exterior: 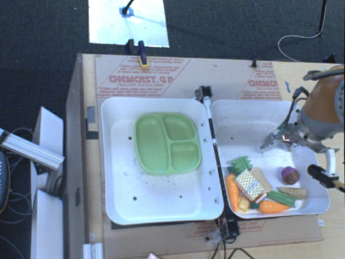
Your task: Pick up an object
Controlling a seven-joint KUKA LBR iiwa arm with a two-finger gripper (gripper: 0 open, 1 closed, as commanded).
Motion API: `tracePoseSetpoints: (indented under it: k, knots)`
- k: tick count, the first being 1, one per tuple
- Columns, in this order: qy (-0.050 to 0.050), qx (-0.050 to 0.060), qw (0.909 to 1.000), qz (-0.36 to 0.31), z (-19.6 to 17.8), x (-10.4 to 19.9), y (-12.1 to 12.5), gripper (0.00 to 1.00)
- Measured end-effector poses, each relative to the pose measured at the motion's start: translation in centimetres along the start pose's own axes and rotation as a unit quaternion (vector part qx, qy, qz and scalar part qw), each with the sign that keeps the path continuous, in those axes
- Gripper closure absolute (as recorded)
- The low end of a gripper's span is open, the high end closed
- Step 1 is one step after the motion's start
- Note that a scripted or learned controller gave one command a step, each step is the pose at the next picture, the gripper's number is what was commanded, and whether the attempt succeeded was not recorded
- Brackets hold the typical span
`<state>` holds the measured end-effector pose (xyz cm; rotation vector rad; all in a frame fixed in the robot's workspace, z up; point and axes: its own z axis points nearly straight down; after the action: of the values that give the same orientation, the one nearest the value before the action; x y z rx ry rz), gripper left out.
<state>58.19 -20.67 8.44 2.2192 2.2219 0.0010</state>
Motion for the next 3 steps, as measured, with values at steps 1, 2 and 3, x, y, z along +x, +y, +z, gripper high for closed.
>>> tracePoseSetpoints:
  k: [1,2,3]
  knots:
    - [-0.001,-0.002,1.0,-0.001,-1.1,0.0,0.1,1.0]
    - [0.0,-0.001,1.0,0.0,-7.9,0.1,-6.4,1.0]
    - [0.0,0.0,1.0,0.0,-11.2,0.0,-9.5,1.0]
